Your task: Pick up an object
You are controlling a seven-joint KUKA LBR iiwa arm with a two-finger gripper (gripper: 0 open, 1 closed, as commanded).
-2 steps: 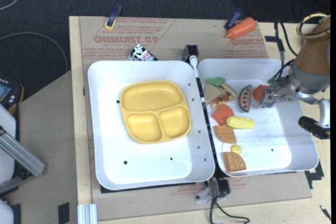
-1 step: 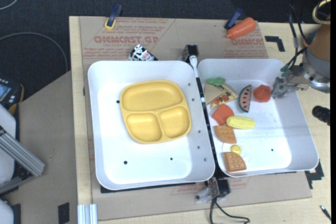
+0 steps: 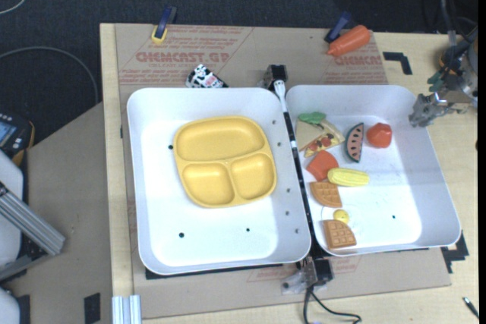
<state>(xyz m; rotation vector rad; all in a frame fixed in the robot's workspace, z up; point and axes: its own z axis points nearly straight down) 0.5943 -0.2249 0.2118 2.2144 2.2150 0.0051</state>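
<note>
The right bin holds several toy foods: a red tomato, a watermelon slice, a green leafy piece, a pizza slice, a red-orange piece, a yellow corn cob and two waffle pieces. My gripper hangs at the bin's upper right rim, to the right of the tomato and apart from every food. Nothing shows in its grasp.
The left bin bears a yellow three-compartment plate. An orange clamp and a blue-yellow clamp sit at the board's far edge, and a black-and-white object lies behind the left bin. A divider runs between the bins.
</note>
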